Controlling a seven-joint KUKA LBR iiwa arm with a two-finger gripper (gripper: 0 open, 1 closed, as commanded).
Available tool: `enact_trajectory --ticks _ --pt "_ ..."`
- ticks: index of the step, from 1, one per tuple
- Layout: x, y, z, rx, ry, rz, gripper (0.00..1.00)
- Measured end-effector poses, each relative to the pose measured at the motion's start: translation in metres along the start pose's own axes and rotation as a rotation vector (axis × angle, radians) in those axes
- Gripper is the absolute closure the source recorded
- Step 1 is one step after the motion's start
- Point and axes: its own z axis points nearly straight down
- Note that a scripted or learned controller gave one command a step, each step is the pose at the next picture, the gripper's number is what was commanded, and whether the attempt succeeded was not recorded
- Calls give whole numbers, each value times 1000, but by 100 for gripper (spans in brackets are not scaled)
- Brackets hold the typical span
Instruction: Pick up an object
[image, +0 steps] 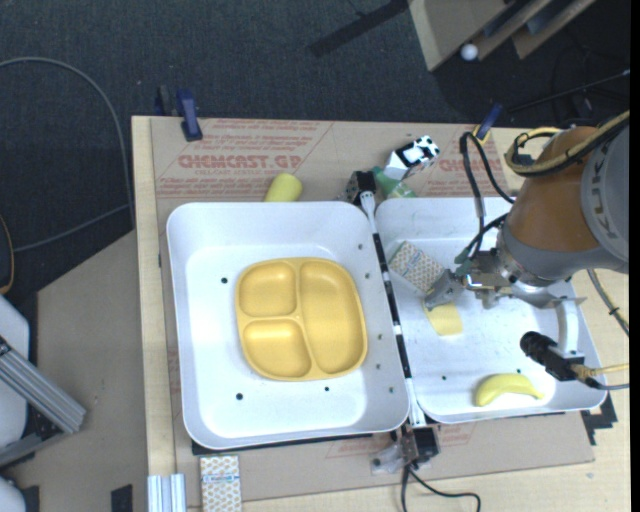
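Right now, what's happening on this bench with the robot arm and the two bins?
The grey arm's end effector is low in the right white bin, just above a pale yellow block and beside a small patterned packet. Nothing is visibly held. A yellow banana lies near that bin's front edge. The left white bin holds a yellow three-compartment plate.

A dark carpet floor (70, 170) surrounds the tan worktop (150, 300); a grey cable (95, 95) loops at far left, even light.
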Motion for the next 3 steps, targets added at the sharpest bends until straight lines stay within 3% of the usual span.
enact_trajectory --ticks 1,3 --pt "-7 -3 47 0 0 1 0" --pt "-8 -3 47 -1 0 2 0"
